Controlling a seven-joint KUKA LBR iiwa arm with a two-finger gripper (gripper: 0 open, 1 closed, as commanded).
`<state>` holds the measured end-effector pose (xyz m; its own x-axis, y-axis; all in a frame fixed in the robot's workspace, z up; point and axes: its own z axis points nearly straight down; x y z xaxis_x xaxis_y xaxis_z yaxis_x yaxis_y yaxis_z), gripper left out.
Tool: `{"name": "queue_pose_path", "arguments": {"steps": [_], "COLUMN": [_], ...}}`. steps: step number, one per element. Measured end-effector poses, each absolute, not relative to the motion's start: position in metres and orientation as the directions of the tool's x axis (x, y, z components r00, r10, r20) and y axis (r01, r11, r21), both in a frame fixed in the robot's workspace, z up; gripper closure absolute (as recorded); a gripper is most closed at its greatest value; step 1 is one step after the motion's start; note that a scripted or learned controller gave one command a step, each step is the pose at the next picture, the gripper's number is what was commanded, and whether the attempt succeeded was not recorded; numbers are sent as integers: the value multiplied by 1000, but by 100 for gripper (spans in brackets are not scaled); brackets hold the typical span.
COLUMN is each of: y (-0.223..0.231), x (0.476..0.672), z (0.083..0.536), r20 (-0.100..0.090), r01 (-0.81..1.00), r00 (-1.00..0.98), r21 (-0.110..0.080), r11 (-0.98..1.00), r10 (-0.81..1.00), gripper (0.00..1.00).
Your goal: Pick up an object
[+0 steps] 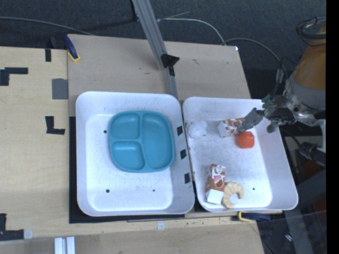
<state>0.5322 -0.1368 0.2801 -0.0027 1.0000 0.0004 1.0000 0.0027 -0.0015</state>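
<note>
The pincer hangs just above the red ball; whether it is closed, I cannot tell.

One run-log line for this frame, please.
tool: low in right white bin, at small orange-and-white carton | red round tomato-like toy: beside | grasp: unconfirmed | left bin: teal divided plastic plate

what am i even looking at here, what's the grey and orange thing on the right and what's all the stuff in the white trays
One camera above a bench, looking down at a slant. The grey and orange thing is a robot arm; its gripper reaches into the right bin, just above a small carton and a red ball. Whether it holds anything cannot be told. Also there: a clear cup, another carton and a croissant. The left bin holds a blue divided plate.
</note>
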Motion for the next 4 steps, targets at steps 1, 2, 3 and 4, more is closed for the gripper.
{"name": "queue_pose_path", "arguments": {"steps": [1,2,3,4], "y": [-137,-139,-132,-129], "x": [532,541,533,534], "z": [280,230,181,117], "r20": [0,0,1,1], "r01": [1000,1000,1000,1000], "r00": [-3,-1,-1,-2], "r21": [-1,-6,-7,-9], "r11": [3,1,1,2], "r10": [1000,1000,1000,1000], "gripper": [0,0,0,0]}}
